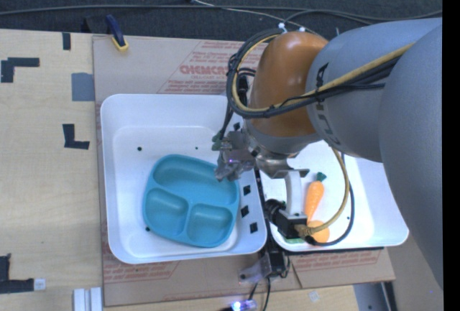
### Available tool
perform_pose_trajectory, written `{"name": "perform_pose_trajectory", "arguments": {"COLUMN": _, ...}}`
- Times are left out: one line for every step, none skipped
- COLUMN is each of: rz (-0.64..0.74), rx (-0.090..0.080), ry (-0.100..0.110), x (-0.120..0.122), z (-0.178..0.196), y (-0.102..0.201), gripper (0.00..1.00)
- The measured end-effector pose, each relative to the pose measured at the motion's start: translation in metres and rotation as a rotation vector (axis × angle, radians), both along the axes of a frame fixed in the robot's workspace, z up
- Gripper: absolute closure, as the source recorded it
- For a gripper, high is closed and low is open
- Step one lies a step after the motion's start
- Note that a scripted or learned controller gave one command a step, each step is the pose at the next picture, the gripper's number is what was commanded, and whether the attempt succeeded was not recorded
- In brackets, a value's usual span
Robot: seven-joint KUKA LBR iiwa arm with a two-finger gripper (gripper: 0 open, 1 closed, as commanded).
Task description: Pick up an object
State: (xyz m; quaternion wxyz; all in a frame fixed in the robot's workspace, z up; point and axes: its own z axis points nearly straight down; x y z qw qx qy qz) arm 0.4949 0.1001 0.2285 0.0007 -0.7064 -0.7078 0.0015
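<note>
The arm (338, 87) reaches in from the right and hangs over the seam between the two bins, its orange band directly above the wrist. The gripper (231, 159) sits low at the left bin's (115, 115) right side, just at the upper right rim of the blue tray (190, 202). The tray is a sectioned plate with three compartments, lying flat in the left bin toward its near end, its long axis running from upper left to lower right. From the fingers the tray lies down and to the left, with its nearest rim touching or just beside the gripper's tip; which of these cannot be made out at this angle. Whether the fingers are spread or closed cannot be told, since the wrist body hides them from above, and nothing is seen between them. In the right bin (381, 223) a toy carrot (314, 200) lies near the arm's base side, its long axis running near to far with the green top at the far end, just right of the wrist and partly behind a looping cable. Judging by position, the tray's rim is the likelier target, as the gripper is much nearer to it than to the carrot. A thin rim gripped at one edge could slip or tip the tray.
</note>
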Motion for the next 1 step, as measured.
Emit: {"name": "perform_pose_trajectory", "arguments": {"rz": 0.000, "rx": 0.001, "ry": 0.000, "x": 0.0000, "z": 0.0000, "y": -0.0002, "gripper": 0.00}}
